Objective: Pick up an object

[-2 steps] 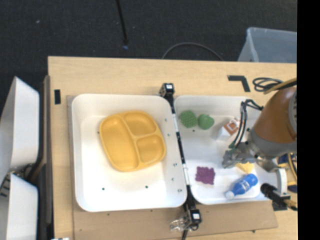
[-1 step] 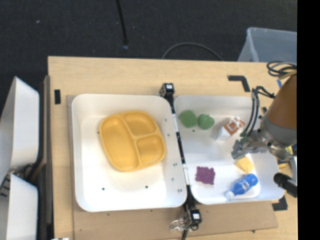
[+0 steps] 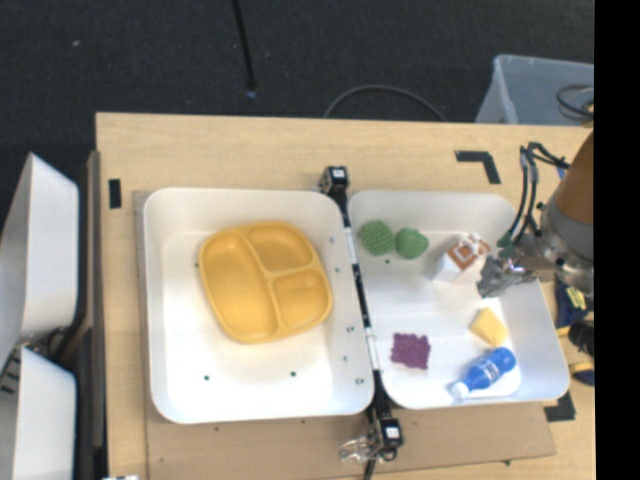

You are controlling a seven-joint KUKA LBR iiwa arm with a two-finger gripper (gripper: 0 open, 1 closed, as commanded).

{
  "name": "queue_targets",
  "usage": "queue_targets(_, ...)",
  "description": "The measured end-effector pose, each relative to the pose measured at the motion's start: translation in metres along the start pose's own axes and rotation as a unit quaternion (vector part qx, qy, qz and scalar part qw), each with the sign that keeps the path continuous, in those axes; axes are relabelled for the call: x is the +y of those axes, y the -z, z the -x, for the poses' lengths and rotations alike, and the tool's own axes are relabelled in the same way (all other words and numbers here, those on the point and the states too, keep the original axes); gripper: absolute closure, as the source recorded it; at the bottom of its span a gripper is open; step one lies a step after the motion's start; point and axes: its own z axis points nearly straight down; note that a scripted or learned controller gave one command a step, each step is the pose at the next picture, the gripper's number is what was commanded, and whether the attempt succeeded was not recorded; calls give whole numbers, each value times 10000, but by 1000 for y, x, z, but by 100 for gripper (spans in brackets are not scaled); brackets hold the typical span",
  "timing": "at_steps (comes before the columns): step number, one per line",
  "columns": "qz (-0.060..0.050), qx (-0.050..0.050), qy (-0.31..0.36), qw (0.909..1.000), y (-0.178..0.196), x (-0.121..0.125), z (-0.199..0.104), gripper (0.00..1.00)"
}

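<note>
Yellow wedge (image 3: 489, 326) just below end effector (image 3: 497, 278), apart

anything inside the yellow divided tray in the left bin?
The yellow tray shows three compartments, all bare. It covers the left bin floor beneath it, so whatever is under there can't be seen. The loose items lie in the right bin.

Wooden bench (image 3: 240, 153) on dark carpet (image 3: 120, 38), cable (image 3: 240, 38) trailing

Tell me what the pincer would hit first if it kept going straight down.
Probably the bare floor of the right bin, beside the small white and orange box. The pincer hangs close to that box, so depth is uncertain.
</note>
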Motion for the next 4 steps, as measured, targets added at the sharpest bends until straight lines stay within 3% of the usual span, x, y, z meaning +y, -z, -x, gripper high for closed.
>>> queue_targets(2, -25, 6, 1, 10000, 65, 4, 11, 100)
queue_targets(4, -39, 14, 12, 10000, 45, 26, -87, 100)
